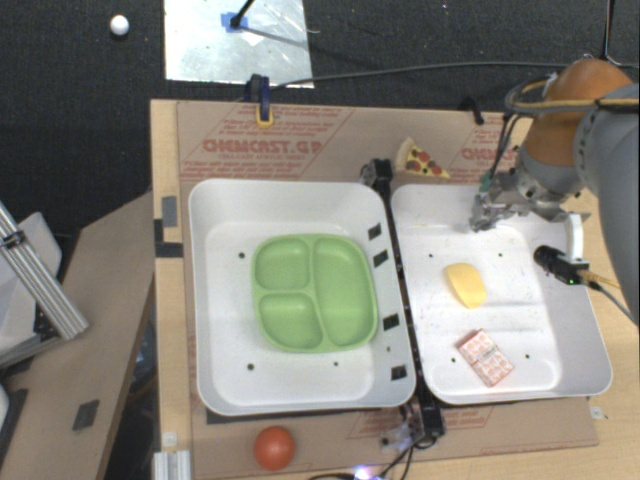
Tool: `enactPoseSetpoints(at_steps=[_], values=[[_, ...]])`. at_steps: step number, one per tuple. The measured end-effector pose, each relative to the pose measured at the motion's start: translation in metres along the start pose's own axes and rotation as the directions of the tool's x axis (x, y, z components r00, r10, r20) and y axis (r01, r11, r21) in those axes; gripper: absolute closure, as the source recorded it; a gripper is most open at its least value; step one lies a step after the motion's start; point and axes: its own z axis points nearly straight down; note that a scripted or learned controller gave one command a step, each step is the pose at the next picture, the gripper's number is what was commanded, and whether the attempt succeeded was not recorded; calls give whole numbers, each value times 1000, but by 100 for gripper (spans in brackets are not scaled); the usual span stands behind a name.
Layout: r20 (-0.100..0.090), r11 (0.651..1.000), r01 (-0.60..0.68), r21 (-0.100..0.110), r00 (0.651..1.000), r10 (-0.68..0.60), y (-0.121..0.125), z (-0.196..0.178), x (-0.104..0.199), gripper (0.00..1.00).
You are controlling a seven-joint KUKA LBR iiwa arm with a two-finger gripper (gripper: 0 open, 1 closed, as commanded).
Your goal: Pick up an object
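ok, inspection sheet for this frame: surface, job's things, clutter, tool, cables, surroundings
Surface: cardboard-covered bench bearing two shallow white bins, left bin and right bin, side by side.
Job's things: yellow rounded block and pink patterned packet lie apart in the right bin; green three-compartment plastic tray in the left bin.
Clutter: toy pizza slice behind the bins; orange-red ball at the front edge.
Tool: tool over the right bin's back, nothing seen between its fingers; open or shut cannot be told.
Cables: black cable along the back.
Surroundings: shiny foil sheet, small white ball on dark floor.
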Motion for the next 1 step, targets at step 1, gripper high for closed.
enactPoseSetpoints(at_steps=[1], values=[[-1,1000,-3,-3,1000,3,1,-63,7,100]])
